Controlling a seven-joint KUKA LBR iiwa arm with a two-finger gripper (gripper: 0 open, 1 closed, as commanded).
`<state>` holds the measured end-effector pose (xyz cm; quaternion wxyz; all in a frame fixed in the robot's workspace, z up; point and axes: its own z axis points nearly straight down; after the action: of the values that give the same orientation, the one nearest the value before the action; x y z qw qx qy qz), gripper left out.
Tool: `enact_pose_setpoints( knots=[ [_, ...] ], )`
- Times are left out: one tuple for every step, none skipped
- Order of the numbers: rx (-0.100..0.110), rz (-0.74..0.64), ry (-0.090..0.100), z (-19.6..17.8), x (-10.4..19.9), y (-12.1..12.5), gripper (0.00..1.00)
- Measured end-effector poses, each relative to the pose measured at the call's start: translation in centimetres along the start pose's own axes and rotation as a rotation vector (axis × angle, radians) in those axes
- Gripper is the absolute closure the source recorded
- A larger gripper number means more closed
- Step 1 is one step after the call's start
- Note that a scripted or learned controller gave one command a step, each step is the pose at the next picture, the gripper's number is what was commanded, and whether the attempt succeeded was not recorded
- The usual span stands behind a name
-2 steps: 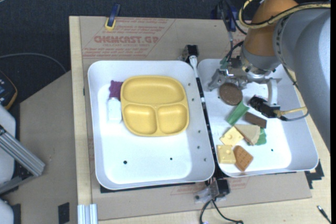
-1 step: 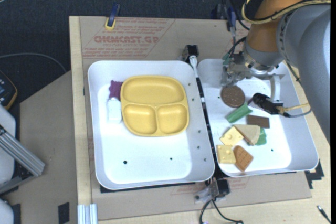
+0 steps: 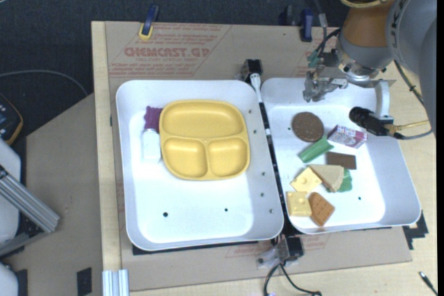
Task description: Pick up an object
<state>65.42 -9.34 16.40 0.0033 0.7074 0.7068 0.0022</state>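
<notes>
My gripper [image 3: 316,92] hangs over the far left corner of the right bin [image 3: 395,177], just behind a round brown cookie [image 3: 307,126]. Nothing shows in it. Near the cookie lie a green block [image 3: 315,150], a pink and white packet [image 3: 347,136] and a dark brown bar [image 3: 341,160]. Closer to the front sit a tan wedge [image 3: 326,175], two pale yellow squares [image 3: 306,181] [image 3: 298,203] and an orange-brown cracker [image 3: 321,209].
The left bin [image 3: 194,218] holds a yellow divided plate [image 3: 205,138] and a white bottle [image 3: 150,144] with a purple piece [image 3: 152,116] behind it. A black clip [image 3: 251,68] sits where the bins meet. The arm's orange band [image 3: 378,0] rises at the back right.
</notes>
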Motion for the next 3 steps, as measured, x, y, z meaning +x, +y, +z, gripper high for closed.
enact_pose_setpoints(
  knots=[
    [0.002, -0.002, 0.0, -4.3, 0.1, 0.2, 1.0],
    [0.002, -0.002, 0.001, -6.3, 0.1, 0.3, 1.0],
    [0.013, -0.003, 0.003, -5.9, 4.0, -3.8, 1.0]
  ],
)
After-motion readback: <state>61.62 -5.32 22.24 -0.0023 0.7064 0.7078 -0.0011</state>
